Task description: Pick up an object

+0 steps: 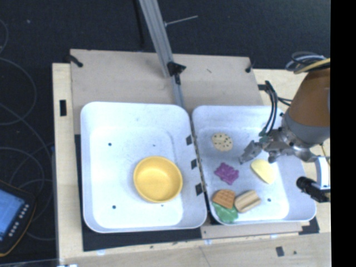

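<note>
No text, label, brand, number or sign can be read anywhere on the bench, the two bins or the objects beside the gripper [257,151] (the lit blue screen [10,211] far off to its left is too blurred to make out).

two bins [94,149], one bowl [158,178], six foods [222,142]

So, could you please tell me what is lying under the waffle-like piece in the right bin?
A green piece lies under the waffle-like piece, its edge showing below it, near the right bin's front wall. The waffle covers the rest, so its full shape stays hidden.
</note>
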Robot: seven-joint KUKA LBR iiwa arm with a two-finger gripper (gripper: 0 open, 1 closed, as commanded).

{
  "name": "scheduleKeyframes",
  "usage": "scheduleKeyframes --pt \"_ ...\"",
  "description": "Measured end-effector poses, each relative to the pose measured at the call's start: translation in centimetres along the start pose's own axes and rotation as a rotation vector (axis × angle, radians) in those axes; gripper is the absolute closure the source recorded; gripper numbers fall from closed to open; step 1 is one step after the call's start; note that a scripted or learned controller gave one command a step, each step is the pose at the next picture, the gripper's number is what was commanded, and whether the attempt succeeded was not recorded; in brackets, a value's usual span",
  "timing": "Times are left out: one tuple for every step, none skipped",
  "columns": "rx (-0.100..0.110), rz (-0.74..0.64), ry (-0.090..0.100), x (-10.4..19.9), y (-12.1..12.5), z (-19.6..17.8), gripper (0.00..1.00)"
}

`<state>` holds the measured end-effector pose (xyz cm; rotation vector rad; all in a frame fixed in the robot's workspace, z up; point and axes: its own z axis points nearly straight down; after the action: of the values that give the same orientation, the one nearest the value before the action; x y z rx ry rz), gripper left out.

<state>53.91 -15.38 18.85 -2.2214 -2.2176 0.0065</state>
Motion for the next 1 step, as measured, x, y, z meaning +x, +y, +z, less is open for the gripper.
scheduleKeyframes --pt "-0.001 0.0 0.0 0.29 -0.67 4.55 0.0"
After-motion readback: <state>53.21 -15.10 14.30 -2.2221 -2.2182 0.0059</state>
